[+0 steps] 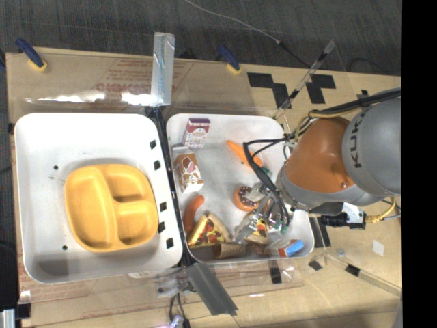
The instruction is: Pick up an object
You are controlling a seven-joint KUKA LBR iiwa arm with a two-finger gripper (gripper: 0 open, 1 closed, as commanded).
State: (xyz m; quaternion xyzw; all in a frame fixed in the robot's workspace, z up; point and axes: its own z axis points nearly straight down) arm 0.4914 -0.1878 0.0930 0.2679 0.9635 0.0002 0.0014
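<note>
The right bin (225,125) holds several toy foods. A maroon-and-white carton (196,132) lies at its back left, with a brown carton (188,171) below it. An orange carrot (240,152) sits near the middle, and a chocolate donut (244,197) lies beside the wrist. Along the front lie a red sausage (193,211), a pizza slice (209,231), a brown cone (231,250) and a blue block (294,247). My gripper (261,221) is down in the front right of this bin, over a small pile of toys that it partly hides.
The left bin (34,135) holds a yellow divided plate (109,204). The arm's orange band (321,161) overhangs the right bin's right wall. Cables trail across the bin's back right corner. Tape strips and blue clamps line the bench's far edge.
</note>
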